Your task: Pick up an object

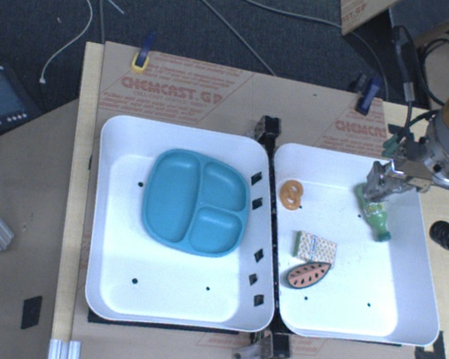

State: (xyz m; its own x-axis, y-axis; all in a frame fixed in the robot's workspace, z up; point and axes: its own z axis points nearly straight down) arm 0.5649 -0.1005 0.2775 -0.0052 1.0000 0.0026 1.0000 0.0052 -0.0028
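Note:
In the right bin [410, 291] a green object [379, 222] lies near the far right side. My gripper [373, 191] hangs directly over its upper end, close to it or touching it; contact is hidden by the wrist. An orange ring-shaped piece [291, 194] sits at the bin's far left. A checkered packet [316, 248] and a red seeded slice [308, 274] lie in the middle left of the bin.
The left bin [108, 266] bears a blue divided plate [196, 202]. A black divider with clips [261, 223] runs between the bins. Cables and a cardboard box lie beyond the bench's far edge.

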